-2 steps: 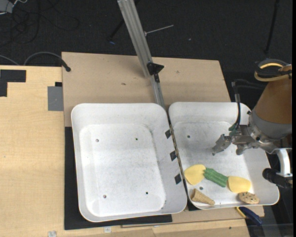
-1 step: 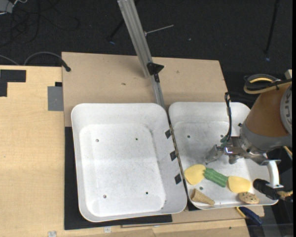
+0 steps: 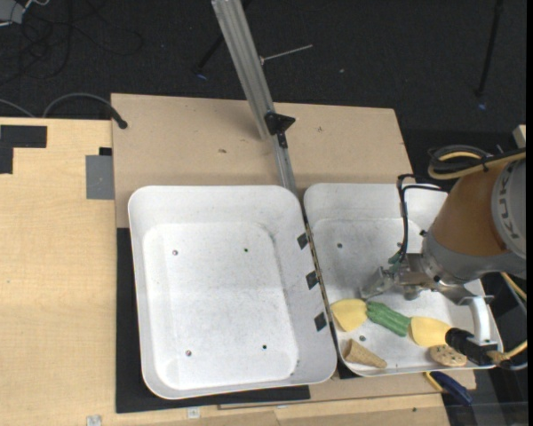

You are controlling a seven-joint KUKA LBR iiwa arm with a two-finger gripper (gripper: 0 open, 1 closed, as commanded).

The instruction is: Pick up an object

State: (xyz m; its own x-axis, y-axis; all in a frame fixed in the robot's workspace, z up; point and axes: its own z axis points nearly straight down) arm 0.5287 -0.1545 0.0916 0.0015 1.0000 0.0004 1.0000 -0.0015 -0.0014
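**Gripper low in the right bin, toys clustered along its lower edge**

Camera view: two shallow white bins sit side by side on the bench. The left bin (image 3: 160, 211), filling the centre of the frame, has only bare floor showing. The right bin (image 3: 355, 211), at centre right, holds all the objects, gathered toward its lower edge. The arm (image 3: 475, 220) enters from the right of the frame, its orange band prominent, and the gripper (image 3: 393, 280) is down inside the right bin, just above the object cluster. Its metal tip is small and partly hidden by the wrist, so I cannot tell whether the jaws are open or closed, and nothing is visibly between them.

Just below the gripper lies a green stick-like toy (image 3: 388, 319) with a yellow piece (image 3: 348, 313) at its left end and another yellow piece (image 3: 429, 330) at its right; whether these are one object or three touching is unclear. Lower down sit a tan cone-shaped piece (image 3: 363, 354) near the bin's bottom rim and a tan cookie-like piece (image 3: 447, 355) at lower right.

The green toy is the nearest candidate. It looks like light plastic or foam, probably stiff and fairly smooth, so it could slip or roll. Closing across its narrow middle, with the jaws set crosswise to its length, seems the surest hold. The yellow ends look rounder and harder to pinch.
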